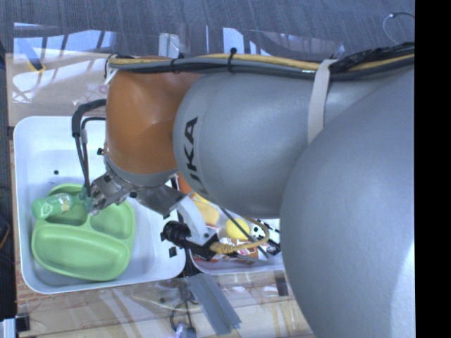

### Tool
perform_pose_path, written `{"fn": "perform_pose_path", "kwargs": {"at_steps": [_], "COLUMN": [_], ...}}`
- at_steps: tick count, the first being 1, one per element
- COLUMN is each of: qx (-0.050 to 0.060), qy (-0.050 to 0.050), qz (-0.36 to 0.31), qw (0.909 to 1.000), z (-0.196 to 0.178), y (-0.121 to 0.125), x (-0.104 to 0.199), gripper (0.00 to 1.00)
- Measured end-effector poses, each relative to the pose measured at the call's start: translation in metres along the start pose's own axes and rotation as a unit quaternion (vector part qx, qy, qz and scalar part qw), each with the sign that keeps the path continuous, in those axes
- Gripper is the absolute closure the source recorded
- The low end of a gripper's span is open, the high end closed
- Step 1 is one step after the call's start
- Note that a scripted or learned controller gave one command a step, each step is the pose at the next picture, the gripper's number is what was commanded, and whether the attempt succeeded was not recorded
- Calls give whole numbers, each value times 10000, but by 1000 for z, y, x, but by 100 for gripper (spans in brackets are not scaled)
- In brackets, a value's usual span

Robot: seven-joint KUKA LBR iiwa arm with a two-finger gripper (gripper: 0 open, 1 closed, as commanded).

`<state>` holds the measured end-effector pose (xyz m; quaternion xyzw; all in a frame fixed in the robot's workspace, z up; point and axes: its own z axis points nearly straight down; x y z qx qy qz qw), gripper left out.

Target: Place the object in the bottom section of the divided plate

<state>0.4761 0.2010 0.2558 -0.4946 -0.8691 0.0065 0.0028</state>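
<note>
Green plastic forms the divided plate (84, 248), which lies in the left white bin (28, 153), toward that bin's near-left corner. Three sections are seen on the plate: one large at the bottom and two smaller above. In the upper-left section a small pale green, partly clear object (56, 203) is seen, resting just beside the dividing ridge. The large bottom section is seen bare.

Much of the view is taken up by the grey arm (282, 153), with its orange band (141, 125) above the wrist. The gripper (99, 196) is lowered to the plate's upper edge, at the ridge between the two upper sections and just to the right of the small object. Whether it is released or clenched cannot be told, as the tip is dark and partly hidden by the wrist. A black cable (81, 146) is looped along the wrist's left side.

Under the arm, coloured items (232, 238), yellow among them, are glimpsed in the right bin (211, 266).
</note>
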Motion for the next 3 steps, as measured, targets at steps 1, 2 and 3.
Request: {"fn": "perform_pose_path", "kwargs": {"at_steps": [1, 2, 3], "qx": [1, -45, -60], "qy": [0, 17, 28], "qz": [-1, 892, 2412], "qw": [10000, 9960, 9705], "z": [0, 161, -6], "y": [0, -21, -40], "x": [0, -36, -67], "gripper": [0, 0, 0]}}
